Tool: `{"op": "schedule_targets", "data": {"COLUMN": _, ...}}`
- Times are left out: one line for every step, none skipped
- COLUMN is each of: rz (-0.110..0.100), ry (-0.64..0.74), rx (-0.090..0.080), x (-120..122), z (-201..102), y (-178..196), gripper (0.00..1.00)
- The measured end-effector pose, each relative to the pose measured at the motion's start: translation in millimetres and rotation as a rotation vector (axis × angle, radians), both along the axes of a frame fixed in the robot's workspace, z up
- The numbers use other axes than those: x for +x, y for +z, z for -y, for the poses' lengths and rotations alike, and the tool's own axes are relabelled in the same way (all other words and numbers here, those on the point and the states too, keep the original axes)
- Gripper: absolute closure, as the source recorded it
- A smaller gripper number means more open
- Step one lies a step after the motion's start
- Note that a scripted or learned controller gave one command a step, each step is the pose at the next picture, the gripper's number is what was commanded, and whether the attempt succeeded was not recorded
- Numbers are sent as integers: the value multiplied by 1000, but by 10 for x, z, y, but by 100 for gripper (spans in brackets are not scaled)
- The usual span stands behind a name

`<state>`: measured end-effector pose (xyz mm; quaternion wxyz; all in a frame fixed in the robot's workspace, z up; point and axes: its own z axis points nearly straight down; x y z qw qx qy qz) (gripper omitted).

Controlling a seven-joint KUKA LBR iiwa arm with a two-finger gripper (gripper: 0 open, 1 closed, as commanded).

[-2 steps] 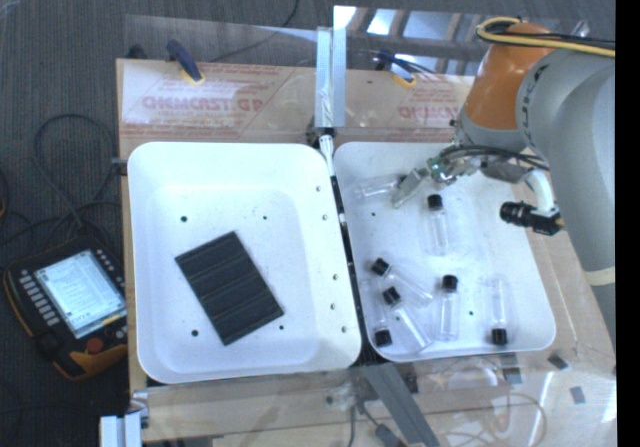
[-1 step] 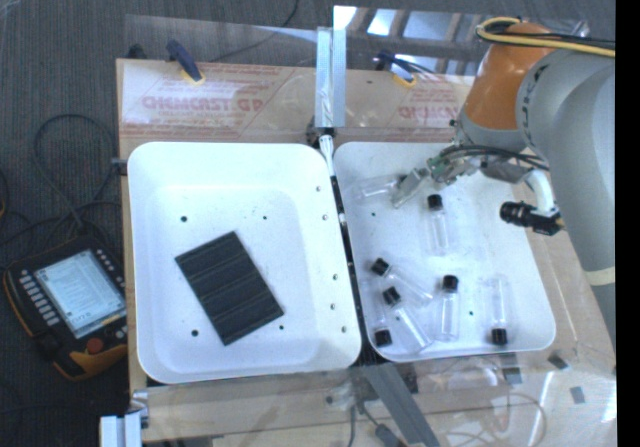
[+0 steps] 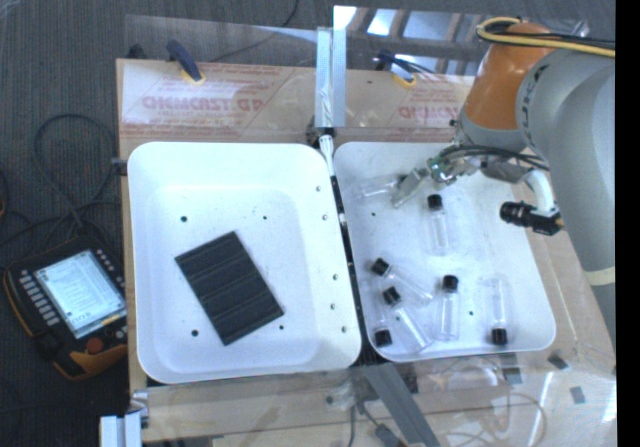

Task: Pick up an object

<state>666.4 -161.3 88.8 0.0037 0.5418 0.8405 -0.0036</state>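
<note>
**Gripper** (image 3: 408,187): on the grey arm (image 3: 575,135) with an orange band, over the far part of the right bin (image 3: 545,330). Its tip pointed down and towards the left bin (image 3: 140,235). Whether it stood wide or narrow could not be told. Nothing was seen held in it.

**Nearest vial** (image 3: 374,191): clear, lying flat on the bin floor just beside the gripper tip, on the side towards the left bin. It lay outside the gripper, and whether the two touched could not be told.

**Capped vial** (image 3: 437,225): lying just beside the gripper on the near side, its black cap end towards the gripper. It was apart from the tip.

**Other vials** (image 3: 447,310): several clear ones with black caps, scattered well apart from the gripper on the near side, towards the bin's front edge. One (image 3: 495,310) lay out towards the arm's side. Two small black caps (image 3: 380,266) sat between this group and the gripper.

**Black pad** (image 3: 228,287): ribbed, rectangular, lying flat and skewed, well apart from the gripper in the left bin.

**Pendant** (image 3: 70,300): lit screen, on the floor, farthest from the gripper, beyond the left bin.
</note>
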Motion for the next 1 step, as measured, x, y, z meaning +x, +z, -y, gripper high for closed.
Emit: {"op": "schedule_targets", "data": {"rz": 0, "ry": 0, "rx": 0, "x": 0, "z": 0, "y": 0, "gripper": 0}}
